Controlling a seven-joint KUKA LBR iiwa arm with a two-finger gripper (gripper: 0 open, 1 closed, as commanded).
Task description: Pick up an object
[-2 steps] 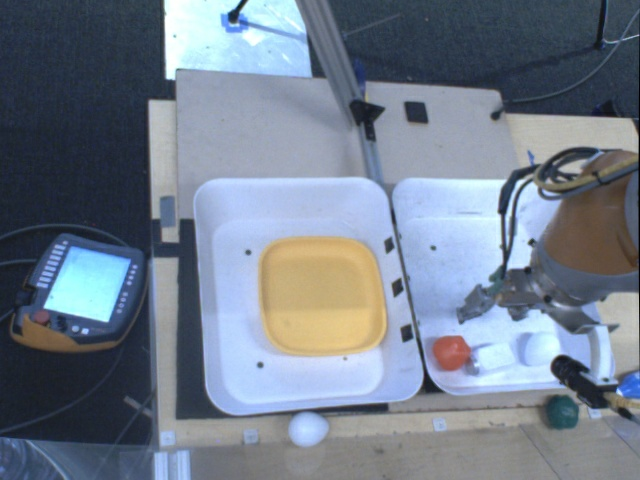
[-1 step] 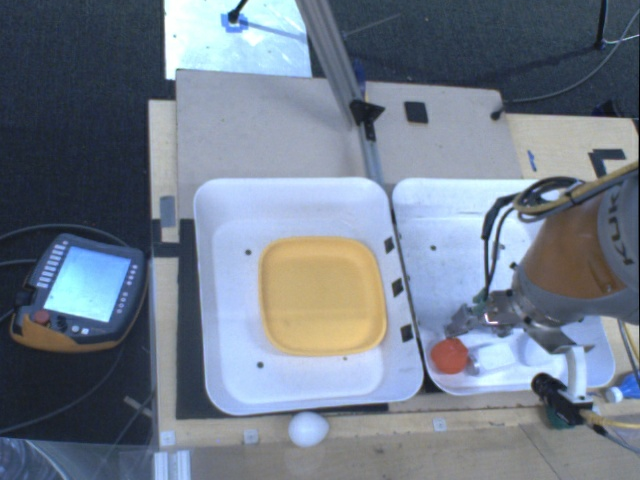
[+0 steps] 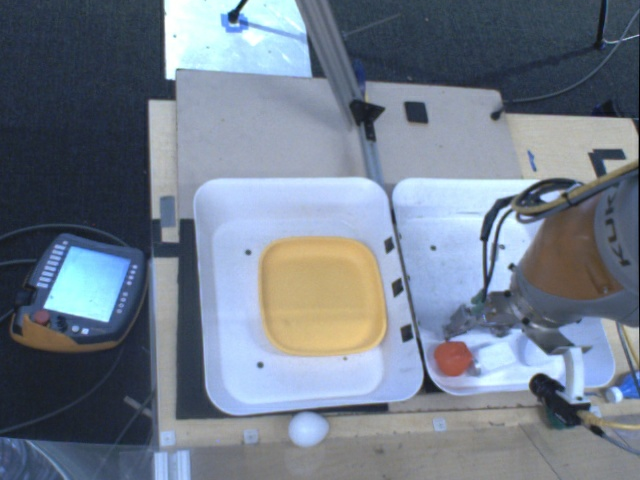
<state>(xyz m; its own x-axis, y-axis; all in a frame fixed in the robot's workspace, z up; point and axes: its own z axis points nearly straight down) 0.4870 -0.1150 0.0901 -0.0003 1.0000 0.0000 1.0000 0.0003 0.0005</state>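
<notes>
- A red ball (image 3: 453,358) lies at the right bin's (image 3: 440,218) front edge, not lifted.
- The end effector (image 3: 478,318) hangs just above and beside it; its grip state cannot be told.
- A yellow plate (image 3: 323,295) fills the left bin (image 3: 230,268).
- Picking looks undone.

No legible text, label, brand or number is found anywhere. Dark letter-like marks are seen on the arm's (image 3: 585,258) orange band at the right edge, but they are cut off and cannot be read. The pendant's screen (image 3: 88,283) is washed out to a blank glare.
</notes>
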